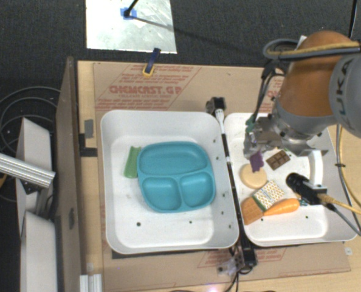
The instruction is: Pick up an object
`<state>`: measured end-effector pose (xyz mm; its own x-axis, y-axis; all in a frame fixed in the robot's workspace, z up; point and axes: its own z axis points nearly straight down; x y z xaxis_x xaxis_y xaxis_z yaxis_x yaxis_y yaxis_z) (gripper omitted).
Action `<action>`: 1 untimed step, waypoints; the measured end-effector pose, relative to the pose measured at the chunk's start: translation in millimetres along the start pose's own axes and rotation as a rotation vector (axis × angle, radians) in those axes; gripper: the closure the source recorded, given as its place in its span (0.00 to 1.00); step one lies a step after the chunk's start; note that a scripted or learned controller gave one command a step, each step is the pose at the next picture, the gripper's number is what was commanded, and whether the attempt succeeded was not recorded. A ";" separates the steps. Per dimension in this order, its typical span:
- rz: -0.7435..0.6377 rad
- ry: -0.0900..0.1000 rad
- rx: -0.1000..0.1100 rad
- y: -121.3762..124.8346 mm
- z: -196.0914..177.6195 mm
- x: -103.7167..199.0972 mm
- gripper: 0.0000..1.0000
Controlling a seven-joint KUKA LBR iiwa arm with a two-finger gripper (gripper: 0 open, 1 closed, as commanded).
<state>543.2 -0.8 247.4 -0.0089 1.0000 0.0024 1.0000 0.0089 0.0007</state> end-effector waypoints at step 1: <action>0.011 -0.003 -0.002 -32.6 -28.1 -41.2 1.00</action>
<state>510.9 -42.4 275.4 0.0018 1.0000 -0.0006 1.0000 -0.0018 0.0029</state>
